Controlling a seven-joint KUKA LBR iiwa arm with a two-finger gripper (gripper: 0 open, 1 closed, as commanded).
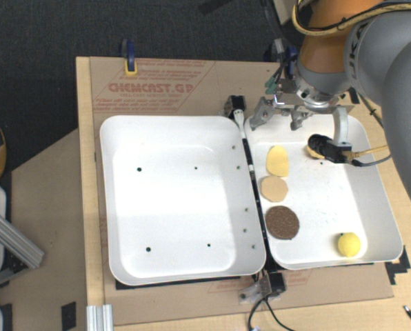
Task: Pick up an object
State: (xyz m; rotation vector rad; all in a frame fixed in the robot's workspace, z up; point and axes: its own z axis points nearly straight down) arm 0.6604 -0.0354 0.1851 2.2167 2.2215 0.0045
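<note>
The hand [281, 112] hangs over the far edge of the right bin [371, 205], its fingers spread apart with nothing between them. Taking the pale yellow oval piece [277, 161] as landmark: it lies just nearer the camera than the hand, almost straight below it, long axis running away from the camera. A tan disc [274, 188] touches its near end, a dark brown disc [283, 222] lies beyond that, and a yellow ball [349, 244] sits well off toward the near right corner.
</note>
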